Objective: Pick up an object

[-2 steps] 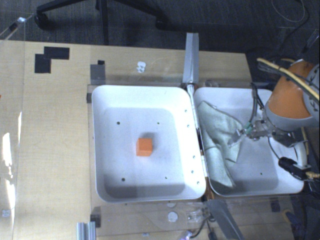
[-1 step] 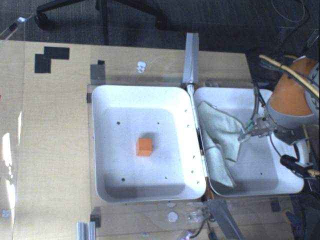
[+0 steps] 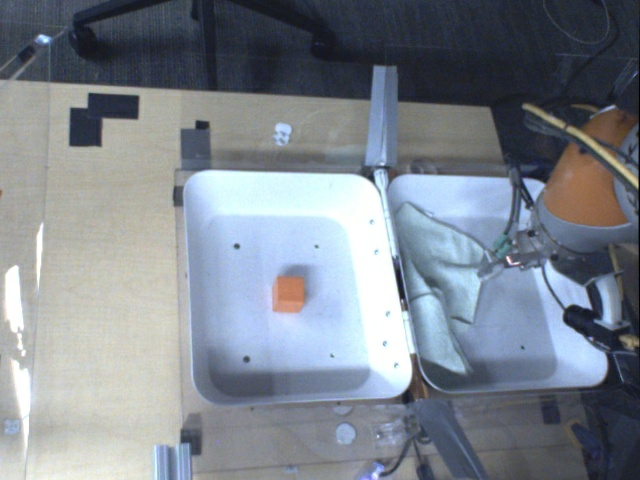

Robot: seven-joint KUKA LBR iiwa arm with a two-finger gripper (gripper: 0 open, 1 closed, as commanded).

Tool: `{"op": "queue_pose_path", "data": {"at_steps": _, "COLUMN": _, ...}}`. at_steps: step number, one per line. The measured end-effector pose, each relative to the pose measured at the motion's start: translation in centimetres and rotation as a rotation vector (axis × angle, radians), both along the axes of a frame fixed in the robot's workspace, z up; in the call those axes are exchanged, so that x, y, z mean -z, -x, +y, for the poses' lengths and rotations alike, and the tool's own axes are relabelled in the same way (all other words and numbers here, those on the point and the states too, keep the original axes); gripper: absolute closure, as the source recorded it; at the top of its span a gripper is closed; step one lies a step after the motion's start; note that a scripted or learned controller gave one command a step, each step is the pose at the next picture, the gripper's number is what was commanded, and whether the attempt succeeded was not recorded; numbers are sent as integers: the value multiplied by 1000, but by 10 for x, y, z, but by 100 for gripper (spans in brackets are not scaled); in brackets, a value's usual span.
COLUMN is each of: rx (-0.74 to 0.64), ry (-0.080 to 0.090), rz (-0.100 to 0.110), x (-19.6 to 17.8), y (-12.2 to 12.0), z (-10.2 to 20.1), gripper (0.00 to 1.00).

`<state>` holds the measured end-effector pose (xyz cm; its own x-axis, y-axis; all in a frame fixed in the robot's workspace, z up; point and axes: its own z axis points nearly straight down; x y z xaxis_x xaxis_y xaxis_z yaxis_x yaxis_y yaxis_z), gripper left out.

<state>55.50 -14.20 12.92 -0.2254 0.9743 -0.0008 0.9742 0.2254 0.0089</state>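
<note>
I saw the hand low in the right bin, pinching the 3 o'clock edge of a pale grey-green cloth. An orange cube sat mid left bin.

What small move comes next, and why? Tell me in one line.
Probably lift straight up a little: the gripper sits at the edge of the grey cloth in the right bin, and a short raise would show whether the cloth comes with it.
</note>
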Motion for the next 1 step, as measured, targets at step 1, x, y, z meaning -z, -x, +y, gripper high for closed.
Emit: {"op": "queue_pose_path", "data": {"at_steps": 1, "rx": 367, "ry": 0, "rz": 5, "x": -81, "y": -54, "z": 55, "gripper": 100}}
